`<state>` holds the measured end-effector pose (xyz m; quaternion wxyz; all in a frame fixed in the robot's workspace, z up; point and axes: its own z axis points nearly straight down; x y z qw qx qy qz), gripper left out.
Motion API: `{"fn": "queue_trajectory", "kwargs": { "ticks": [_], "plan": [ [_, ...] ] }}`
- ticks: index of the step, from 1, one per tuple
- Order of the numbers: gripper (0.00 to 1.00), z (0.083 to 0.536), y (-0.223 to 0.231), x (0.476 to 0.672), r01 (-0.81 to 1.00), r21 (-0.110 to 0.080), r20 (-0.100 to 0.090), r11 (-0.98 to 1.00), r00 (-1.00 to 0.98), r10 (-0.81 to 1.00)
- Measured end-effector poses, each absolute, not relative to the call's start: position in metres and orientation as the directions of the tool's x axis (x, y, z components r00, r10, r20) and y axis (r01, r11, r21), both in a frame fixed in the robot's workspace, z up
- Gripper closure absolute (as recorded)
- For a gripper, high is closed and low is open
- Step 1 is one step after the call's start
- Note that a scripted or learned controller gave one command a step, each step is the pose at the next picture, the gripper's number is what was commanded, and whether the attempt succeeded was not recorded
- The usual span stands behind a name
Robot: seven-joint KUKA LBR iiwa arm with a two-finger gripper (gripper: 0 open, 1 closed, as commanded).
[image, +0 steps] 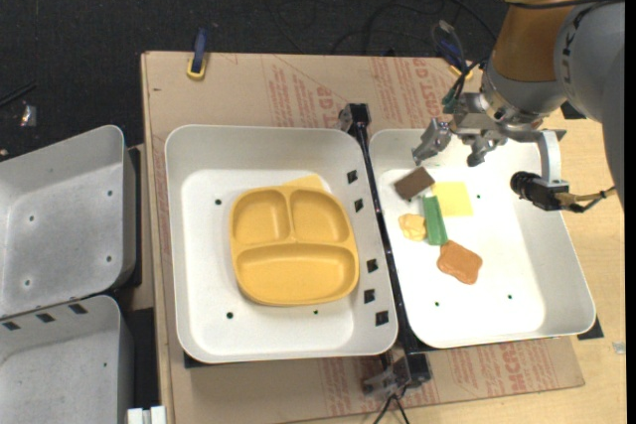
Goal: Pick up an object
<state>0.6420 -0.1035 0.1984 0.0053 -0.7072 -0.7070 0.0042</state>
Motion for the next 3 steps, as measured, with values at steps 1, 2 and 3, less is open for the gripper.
{"fn": "queue_trajectory", "kwargs": {
  "ticks": [1,2,3],
  "plan": [
    [0.00,0.206,-0.103,0.645,1.000,0.000,0.000,0.002,-0.002,1.000],
    [0.00,0.144,-0.097,0.640,1.000,-0.006,0.001,0.001,-0.001,1.000],
    [0.00,0.090,-0.096,0.639,1.000,-0.005,0.000,0.000,0.000,1.000]
  ]
}}
